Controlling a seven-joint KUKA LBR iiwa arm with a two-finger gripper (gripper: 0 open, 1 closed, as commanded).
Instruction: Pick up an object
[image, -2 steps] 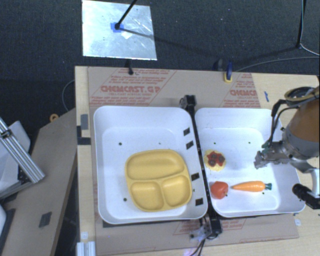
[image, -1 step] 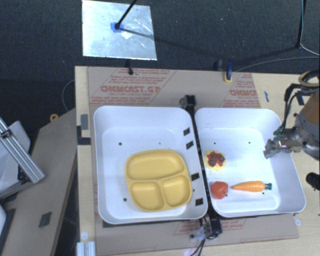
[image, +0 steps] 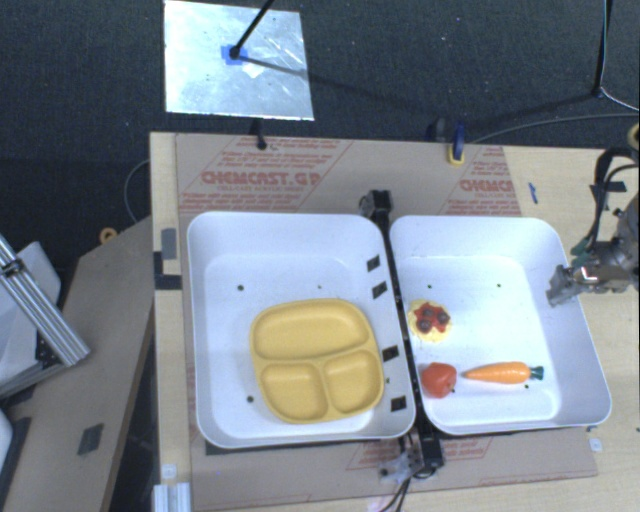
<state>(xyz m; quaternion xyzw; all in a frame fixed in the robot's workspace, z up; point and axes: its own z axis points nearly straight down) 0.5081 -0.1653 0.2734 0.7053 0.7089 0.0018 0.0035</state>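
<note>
"CHEMCAST GP" printed red, upside down, on brown board (image: 300, 170) under bins.

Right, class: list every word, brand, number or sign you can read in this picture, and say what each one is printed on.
"CHEMCAST GP", in red on the brown board under the bins, behind the left bin.
"CHEMC…", the same red print behind the right bin, cut off at the board's right edge.
More faint red print repeats across the board, too blurred to read.
The toys and yellow tray carry no readable text.

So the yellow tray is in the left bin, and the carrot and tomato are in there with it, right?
Not quite. The camera view shows the yellow tray in the left bin, but the carrot and tomato lie in the right bin.
</note>
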